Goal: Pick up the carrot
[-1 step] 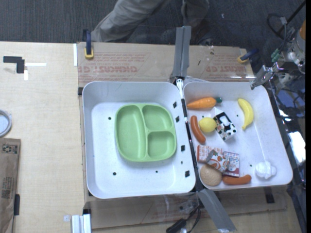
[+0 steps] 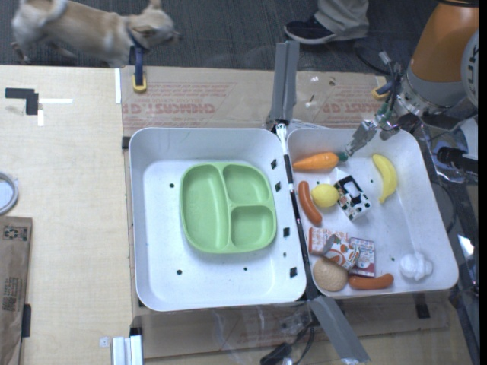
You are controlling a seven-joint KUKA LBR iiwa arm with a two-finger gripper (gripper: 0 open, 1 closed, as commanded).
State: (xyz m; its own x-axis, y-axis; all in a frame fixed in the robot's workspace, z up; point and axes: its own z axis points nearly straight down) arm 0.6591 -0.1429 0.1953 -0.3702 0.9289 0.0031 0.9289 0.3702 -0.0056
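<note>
Gripper (image 2: 364,137) hangs over the right bin's (image 2: 426,204) far edge; how wide it stands, I cannot tell. Carrot (image 2: 315,160) lies just beside it toward the bins' shared wall, untouched, long axis running along that far edge.

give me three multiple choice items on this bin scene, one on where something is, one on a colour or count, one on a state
1. Where does the carrot lie?
A. in the left bin
B. at the far edge of the right bin
C. on the green tray

2. How many compartments has the green tray?
A. three
B. two
C. five

3. How does the gripper stand to the carrot?
A. it has lifted the carrot high
B. it is just beside the carrot's tip, carrot lying on the bin floor
C. it is over the left bin

Answers: 1 B, it is by the far wall; 2 A, three wells show; 3 B, the carrot lies flat.
</note>
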